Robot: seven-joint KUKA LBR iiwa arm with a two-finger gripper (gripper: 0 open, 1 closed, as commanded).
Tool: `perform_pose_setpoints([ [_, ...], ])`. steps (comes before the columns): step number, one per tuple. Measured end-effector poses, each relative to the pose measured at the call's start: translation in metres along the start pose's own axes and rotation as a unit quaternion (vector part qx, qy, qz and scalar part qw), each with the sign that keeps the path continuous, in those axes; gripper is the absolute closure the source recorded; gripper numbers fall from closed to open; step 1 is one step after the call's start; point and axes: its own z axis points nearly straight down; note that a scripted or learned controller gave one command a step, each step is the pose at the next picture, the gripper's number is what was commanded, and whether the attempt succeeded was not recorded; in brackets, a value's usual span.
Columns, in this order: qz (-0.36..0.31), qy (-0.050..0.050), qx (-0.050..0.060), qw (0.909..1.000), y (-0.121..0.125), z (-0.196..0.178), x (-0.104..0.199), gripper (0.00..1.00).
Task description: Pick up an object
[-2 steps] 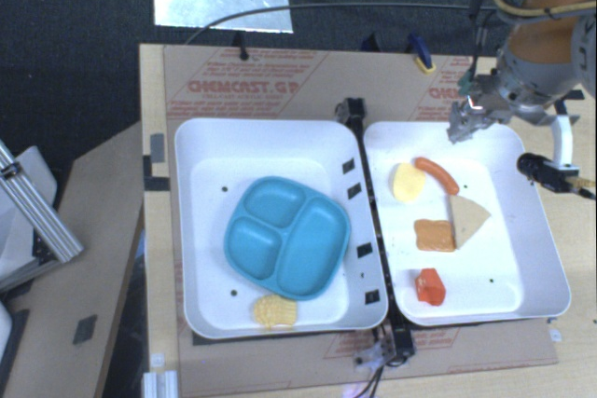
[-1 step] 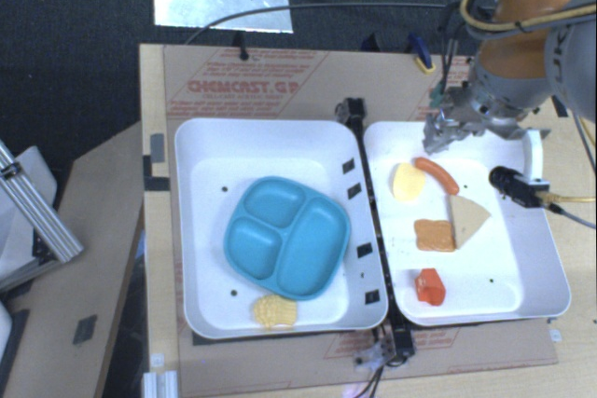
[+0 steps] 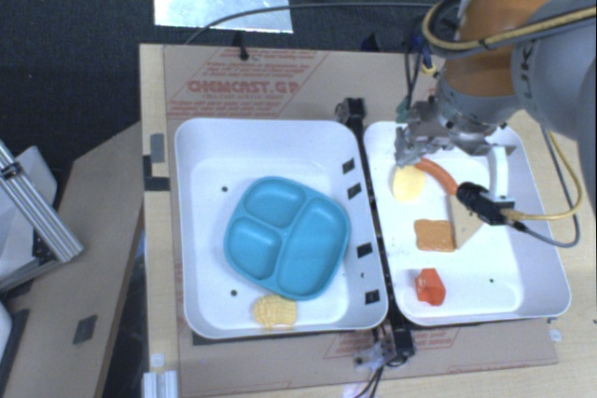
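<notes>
— Surface, room?
— Pale tabletop [image 3: 112, 200], printed brown board [image 3: 252, 84], dark carpet [image 3: 75, 14] behind.
— Right of the moulded blue tray [image 3: 286, 236]?
— Glossy white bin [image 3: 527, 256]; hand [image 3: 415, 152] low over a smooth pale-yellow lump [image 3: 408, 185], grip impossible to tell; curved orange strip [image 3: 438, 174], tan square [image 3: 435, 235], red block [image 3: 429, 286]

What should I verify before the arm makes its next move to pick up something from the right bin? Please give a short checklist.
1. The gripper is over the right bin: ok.
2. A candidate lies right under it in the view, the pale yellow piece: ok.
3. The candidate has free space around it: not ok. The orange curved piece lies close beside it, and whether they touch cannot be told.
4. The height of the gripper above the candidate: cannot tell from this slanted view.
5. The tan square piece and the red piece lie apart from the candidate: ok.
</notes>
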Motion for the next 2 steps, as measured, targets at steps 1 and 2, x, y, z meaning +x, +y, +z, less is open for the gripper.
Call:
perform_pose_setpoints([
  [1,-0.001,0.000,0.000,1.0000,-0.015,-0.001,0.057,1.00],
  [2,0.000,0.000,-0.001,1.0000,-0.033,-0.010,0.105,1.00],
])
